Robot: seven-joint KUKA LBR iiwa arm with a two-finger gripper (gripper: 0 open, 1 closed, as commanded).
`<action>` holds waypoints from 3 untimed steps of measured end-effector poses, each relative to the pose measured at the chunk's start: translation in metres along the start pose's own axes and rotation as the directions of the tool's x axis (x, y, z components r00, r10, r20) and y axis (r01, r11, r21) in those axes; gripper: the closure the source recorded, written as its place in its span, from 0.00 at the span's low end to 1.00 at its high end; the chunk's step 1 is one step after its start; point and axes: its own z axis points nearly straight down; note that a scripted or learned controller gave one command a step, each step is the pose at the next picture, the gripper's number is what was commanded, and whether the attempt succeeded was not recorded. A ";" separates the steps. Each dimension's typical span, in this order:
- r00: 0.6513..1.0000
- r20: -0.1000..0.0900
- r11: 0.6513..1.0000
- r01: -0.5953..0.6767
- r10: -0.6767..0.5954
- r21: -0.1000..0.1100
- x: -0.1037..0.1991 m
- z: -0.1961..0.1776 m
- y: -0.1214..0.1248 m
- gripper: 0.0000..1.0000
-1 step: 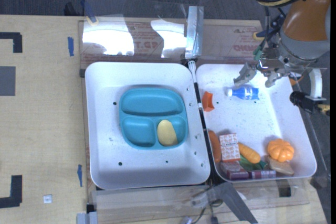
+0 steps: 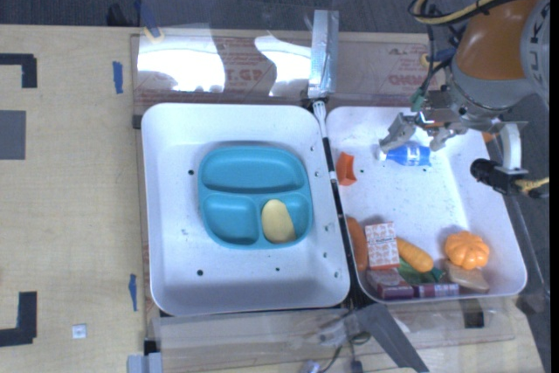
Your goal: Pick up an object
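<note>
The hand hangs low over the far part of the right bin, its two fingers spread apart and pointing down and toward the view's left. Just below them lies a small blue object, perhaps a little bottle or tube, though the view is too coarse to say which. Its long axis runs roughly left to right across the bin floor. It sits under and slightly toward the near side of the spread fingers, close to them, but it is not between them, so the hand holds nothing as far as can be seen. Whether a fingertip touches it cannot be made out.

The coming move turns on that small offset: the hand would need to shift a little toward the near side and settle so the fingers straddle the blue object across its short width.

Farther out, an orange piece rests against the bin's left wall. Along the near edge sit a toy pumpkin, a carrot-like piece and a small red-and-white carton. The left bin carries a blue divided tray with a yellow lemon-like object in one compartment.
</note>
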 end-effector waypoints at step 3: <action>0.987 0.005 0.987 0.163 -0.163 -0.013 -0.050 0.102 0.037 1.00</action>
